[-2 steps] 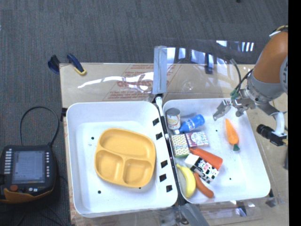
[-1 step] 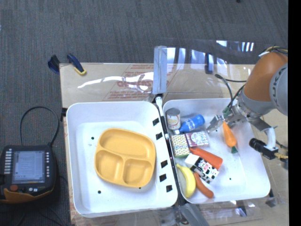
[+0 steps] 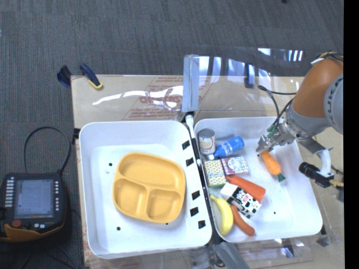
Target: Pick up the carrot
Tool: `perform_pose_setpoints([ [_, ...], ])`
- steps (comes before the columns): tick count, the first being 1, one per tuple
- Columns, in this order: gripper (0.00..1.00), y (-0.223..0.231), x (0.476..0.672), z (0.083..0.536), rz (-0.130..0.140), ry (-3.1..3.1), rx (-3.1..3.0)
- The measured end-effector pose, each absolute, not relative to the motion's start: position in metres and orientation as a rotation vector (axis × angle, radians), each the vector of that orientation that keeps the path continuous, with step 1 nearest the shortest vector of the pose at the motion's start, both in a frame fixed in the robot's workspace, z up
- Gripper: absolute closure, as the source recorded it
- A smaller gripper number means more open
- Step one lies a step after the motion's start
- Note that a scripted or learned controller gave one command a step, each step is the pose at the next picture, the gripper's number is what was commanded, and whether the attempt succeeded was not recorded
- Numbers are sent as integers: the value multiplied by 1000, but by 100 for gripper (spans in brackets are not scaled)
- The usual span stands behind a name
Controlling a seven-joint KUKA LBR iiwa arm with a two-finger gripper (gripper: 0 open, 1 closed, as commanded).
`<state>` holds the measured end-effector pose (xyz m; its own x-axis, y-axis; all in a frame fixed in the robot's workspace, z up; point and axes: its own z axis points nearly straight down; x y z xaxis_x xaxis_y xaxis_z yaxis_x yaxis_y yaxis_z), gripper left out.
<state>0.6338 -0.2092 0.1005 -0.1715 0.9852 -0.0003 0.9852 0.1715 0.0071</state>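
Observation:
The carrot (image 3: 272,165) is orange with a small green tip pointing to the lower right, and it lies tilted in the right bin (image 3: 297,206) near that bin's upper right. My gripper (image 3: 268,145) is right at the carrot's upper orange end, coming in from the right on the grey arm with its orange band (image 3: 314,91). The gripper body hides the point where it meets the carrot, so a hold cannot be made out.
The right bin also holds a can (image 3: 206,140), a blue bottle (image 3: 230,146), two small cartons (image 3: 226,168), a red-orange wedge (image 3: 247,187), a spotted box (image 3: 242,200), a banana (image 3: 224,216) and a sausage (image 3: 242,221). A yellow divided plate (image 3: 150,187) sits in the left bin (image 3: 95,150).

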Motion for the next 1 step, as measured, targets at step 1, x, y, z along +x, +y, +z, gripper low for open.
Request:
perform_pose_setpoints([
  [1, 100, -213, 633, 264, 1, 2440, 1975],
])
